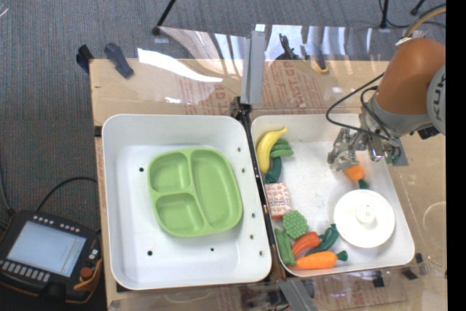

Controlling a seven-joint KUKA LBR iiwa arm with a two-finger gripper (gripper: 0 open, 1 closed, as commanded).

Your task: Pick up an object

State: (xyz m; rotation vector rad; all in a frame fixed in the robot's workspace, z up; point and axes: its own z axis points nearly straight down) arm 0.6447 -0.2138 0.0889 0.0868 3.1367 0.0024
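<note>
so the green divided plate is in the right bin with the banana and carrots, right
Not quite. The camera view shows the green divided plate alone in the left bin. The banana and carrots are in the right bin, as you said.

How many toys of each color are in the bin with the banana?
Yellow: 1, the banana
Orange: 3, the carrot at the gripper, the carrot in the front corner and the redder carrot above it
Green: 2, the bumpy green toy and the dark green vegetable beside the banana
Pink: 1, the patterned block
White: 1, the round lid
Total: 8
</note>
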